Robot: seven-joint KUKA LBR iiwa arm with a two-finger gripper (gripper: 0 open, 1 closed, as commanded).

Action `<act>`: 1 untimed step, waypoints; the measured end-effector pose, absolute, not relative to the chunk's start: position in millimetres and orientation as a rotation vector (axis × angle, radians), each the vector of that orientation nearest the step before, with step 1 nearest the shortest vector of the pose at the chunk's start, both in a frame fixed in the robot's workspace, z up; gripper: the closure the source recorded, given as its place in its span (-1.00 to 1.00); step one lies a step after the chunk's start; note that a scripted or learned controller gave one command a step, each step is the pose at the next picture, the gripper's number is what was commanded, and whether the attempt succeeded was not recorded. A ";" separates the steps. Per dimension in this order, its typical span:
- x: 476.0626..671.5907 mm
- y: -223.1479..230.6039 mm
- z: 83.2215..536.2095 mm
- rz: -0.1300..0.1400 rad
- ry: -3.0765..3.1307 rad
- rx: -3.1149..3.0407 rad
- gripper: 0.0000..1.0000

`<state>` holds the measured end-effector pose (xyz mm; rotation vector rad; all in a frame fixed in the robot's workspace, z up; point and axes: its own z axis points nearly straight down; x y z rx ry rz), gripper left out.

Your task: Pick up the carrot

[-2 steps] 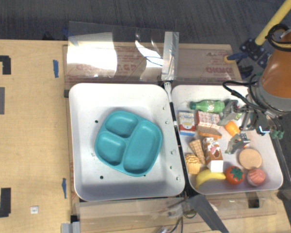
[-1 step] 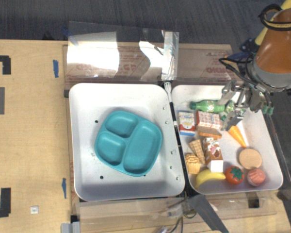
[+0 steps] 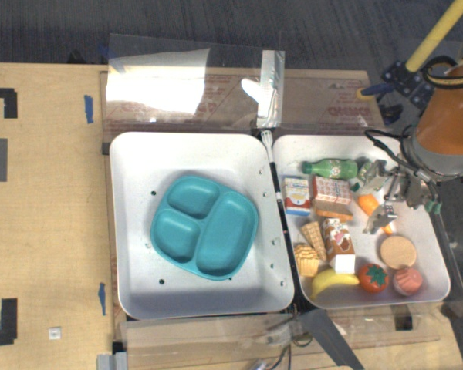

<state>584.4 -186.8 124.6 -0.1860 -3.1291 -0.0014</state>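
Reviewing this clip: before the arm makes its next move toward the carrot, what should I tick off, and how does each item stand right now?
1. Carrot in view in the right bin: ok, orange piece near the bin's upper middle.
2. Hand close to the carrot: ok, it hangs just right of and below it.
3. Carrot between the fingers: not ok, it lies beside the hand.
4. Finger opening: cannot tell, metal parts blur together.
5. Room around the carrot: not ok, the green bottle and a brown box crowd it.
6. Teal plate out of the way: ok, it sits in the left bin.

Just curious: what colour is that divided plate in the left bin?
Teal blue, seen clearly in the overhead camera view.
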 end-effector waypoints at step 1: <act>616.6 -192.8 88.9 0.002 -3.147 -0.225 -1.00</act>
